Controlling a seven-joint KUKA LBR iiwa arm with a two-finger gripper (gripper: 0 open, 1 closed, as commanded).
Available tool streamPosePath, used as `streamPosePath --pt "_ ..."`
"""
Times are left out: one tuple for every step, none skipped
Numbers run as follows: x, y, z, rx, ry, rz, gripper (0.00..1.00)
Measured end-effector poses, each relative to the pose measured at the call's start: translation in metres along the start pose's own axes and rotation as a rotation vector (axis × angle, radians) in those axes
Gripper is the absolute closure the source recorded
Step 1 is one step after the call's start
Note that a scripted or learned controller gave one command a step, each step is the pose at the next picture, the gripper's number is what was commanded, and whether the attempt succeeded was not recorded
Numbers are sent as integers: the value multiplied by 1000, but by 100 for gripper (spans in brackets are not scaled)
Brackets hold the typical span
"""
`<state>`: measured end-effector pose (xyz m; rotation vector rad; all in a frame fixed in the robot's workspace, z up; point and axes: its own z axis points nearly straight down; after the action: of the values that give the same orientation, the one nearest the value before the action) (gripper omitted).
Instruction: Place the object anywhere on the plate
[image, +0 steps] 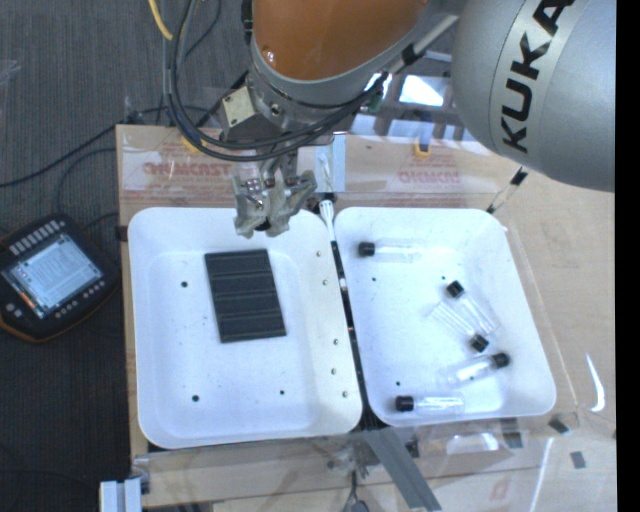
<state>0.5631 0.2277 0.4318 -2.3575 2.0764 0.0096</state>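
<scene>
Clear capped vials (462, 304) lie in the right bin (520, 250); hand (268, 222) above ribbed dark plate (245, 295), its state unclear.

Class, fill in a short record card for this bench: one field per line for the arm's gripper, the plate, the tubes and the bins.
gripper: gripper above the far edge of the left bin
plate: dark ridged plate lying flat in the left bin, nothing on it
tubes: five clear tubes with black caps scattered in the right bin
task state: not yet done
</scene>
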Motion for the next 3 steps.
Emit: streamPosePath --pt "-11 31 0 -2 -1 -347 100" --pt "-9 25 14 -4 -2 -675 100" --pt "-13 52 35 -5 -4 -1168 100"
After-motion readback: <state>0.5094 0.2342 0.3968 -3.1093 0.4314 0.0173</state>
